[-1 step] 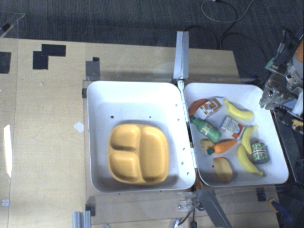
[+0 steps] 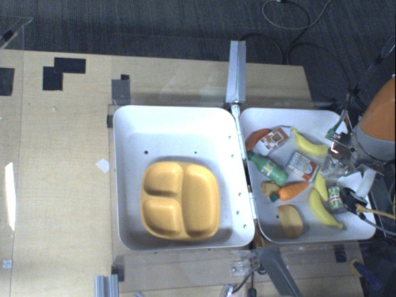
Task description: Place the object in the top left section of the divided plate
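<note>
Fingers [image 2: 338, 166] over the right bin [image 2: 312, 235], their grip impossible to tell, yellow divided plate [image 2: 181, 199] left

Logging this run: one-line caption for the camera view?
Gripper over right bin of toy food; yellow divided plate sits in left bin.

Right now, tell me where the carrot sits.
The carrot lies in the right bin, near its middle, just below the green bottle and above the brown potato.
</note>
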{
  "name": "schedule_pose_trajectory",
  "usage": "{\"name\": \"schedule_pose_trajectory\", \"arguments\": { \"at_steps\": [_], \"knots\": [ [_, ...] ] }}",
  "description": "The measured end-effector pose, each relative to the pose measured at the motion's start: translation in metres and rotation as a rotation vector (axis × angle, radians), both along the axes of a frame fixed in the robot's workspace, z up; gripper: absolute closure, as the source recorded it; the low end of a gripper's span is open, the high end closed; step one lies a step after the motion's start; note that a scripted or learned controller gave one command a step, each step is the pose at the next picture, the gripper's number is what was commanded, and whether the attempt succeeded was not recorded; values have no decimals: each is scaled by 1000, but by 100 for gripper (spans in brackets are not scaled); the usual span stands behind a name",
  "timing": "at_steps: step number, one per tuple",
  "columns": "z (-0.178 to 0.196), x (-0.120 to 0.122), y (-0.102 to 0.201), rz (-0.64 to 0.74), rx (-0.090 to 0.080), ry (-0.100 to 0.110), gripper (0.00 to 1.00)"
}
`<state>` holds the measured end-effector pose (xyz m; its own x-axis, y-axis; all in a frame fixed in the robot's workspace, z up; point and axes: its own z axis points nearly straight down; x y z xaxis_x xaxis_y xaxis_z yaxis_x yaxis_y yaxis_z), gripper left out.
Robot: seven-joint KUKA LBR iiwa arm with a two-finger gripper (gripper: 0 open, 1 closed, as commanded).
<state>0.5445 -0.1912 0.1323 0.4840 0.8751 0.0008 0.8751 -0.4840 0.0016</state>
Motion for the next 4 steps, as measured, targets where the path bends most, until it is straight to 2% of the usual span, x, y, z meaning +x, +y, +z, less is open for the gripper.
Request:
{"name": "schedule_pose_trajectory", "arguments": {
  "at_steps": [1,2,3,4],
  "knots": [
    [-15,-22,3,-5,-5,-19,100],
    [-19,-46,10,307,-18,-31,100],
    [72,-56,105,177,-1,-3,100],
    [51,-57,232,251,0,1,100]
  ]
}}
